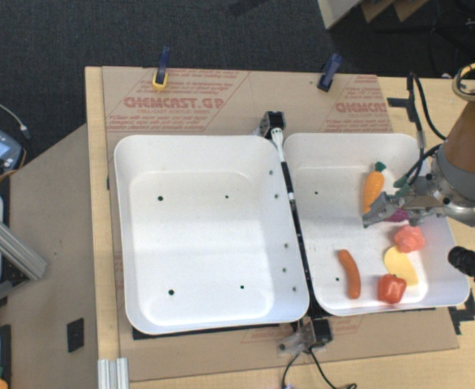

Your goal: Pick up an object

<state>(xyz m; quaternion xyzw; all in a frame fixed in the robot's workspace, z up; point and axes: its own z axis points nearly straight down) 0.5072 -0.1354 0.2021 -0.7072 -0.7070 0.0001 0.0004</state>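
Carrot [373, 189] lies at twelve o'clock in the right bin [335, 156]. Gripper [381, 211] sits just below it; finger state unreadable. Probably the approach step: next, close squarely on something.

Robotics lab, cardboard-covered bench [221, 96] with clamps [161, 73], two white bins [140, 160], loose cables [416, 112], dark carpet [59, 23]

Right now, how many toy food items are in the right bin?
5: carrot at the top, sausage lower left, red pepper bottom, yellow piece above it, pink piece by the claw, which may hide more.
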